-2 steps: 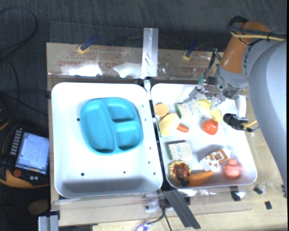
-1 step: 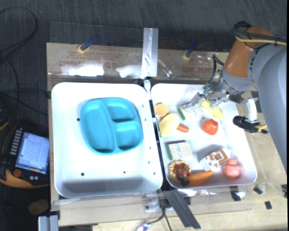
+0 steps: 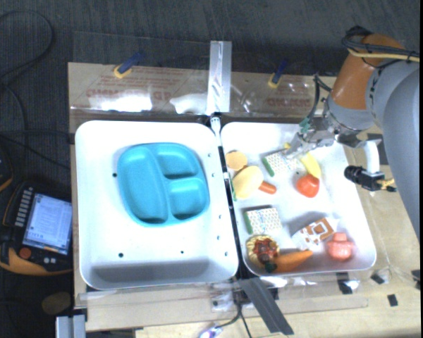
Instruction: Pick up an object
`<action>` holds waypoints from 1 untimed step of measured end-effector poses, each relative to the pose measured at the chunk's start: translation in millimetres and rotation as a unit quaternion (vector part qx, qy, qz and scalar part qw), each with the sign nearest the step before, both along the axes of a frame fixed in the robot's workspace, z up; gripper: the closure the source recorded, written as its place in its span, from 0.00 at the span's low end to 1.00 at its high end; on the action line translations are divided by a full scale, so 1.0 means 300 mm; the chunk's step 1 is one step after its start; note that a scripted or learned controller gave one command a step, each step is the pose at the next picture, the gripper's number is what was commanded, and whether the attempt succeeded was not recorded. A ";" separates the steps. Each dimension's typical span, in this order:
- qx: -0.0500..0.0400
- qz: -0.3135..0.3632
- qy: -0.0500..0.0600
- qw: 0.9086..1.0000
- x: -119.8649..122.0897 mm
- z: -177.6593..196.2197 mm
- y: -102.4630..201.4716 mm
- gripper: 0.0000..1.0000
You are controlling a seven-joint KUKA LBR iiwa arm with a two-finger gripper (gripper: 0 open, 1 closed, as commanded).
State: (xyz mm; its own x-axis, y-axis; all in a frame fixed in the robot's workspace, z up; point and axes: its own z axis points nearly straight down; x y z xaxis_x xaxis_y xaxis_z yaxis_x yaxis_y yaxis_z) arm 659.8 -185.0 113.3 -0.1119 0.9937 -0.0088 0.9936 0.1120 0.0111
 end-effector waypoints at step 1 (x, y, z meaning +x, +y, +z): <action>0.003 -0.260 0.006 0.965 0.027 0.038 0.022 1.00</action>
